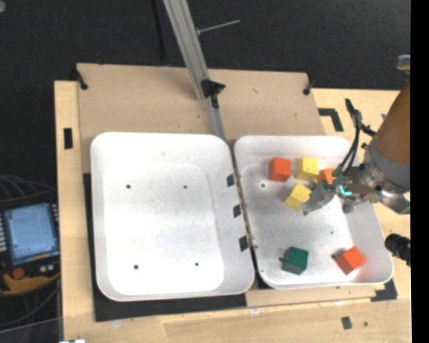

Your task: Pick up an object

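Camera view from above gives me two shallow white bins side by side on the bench. My left bin (pixel 161 213) carries nothing but a few dark specks on its floor. My right bin (pixel 268 266) holds the blocks: an orange block (pixel 279 168) near the far wall, a yellow block (pixel 308 168) just beside it, a second yellow block (pixel 297 197) a little nearer to me, a green block (pixel 294 260) toward the near wall, and another orange block (pixel 349 260) in the near right corner. A scrap of orange also peeks out beside the arm, though I cannot tell what it is.

My gripper (pixel 320 200) reaches in from the right and hangs low over the right bin, its tip just beside the second yellow block, apparently touching its right edge. Whether that pincer is spread or closed I cannot tell, and I see no block clearly between it.

My count: two yellow, two orange, one green.
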You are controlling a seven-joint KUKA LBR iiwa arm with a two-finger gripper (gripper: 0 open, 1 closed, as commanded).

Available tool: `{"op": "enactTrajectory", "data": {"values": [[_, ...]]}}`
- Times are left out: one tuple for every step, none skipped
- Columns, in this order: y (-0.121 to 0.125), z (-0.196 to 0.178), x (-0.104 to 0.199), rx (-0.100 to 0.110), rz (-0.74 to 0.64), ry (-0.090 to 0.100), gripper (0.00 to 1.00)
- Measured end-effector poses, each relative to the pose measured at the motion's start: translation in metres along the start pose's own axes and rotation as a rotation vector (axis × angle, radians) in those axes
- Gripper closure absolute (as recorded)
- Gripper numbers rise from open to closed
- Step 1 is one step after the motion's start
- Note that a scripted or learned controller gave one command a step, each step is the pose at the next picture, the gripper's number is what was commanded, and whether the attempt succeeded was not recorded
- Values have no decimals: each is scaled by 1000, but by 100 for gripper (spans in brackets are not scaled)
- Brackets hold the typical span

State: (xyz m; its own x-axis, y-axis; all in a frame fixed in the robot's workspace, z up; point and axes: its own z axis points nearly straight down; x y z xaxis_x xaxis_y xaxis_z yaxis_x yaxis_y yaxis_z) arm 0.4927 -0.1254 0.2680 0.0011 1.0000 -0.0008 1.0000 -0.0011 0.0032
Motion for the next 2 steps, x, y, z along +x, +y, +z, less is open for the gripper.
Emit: {"op": "enactTrajectory", "data": {"values": [[4, 43, -2, 7, -1, 0, 0], [9, 102, -10, 8, 0, 0, 0]]}}
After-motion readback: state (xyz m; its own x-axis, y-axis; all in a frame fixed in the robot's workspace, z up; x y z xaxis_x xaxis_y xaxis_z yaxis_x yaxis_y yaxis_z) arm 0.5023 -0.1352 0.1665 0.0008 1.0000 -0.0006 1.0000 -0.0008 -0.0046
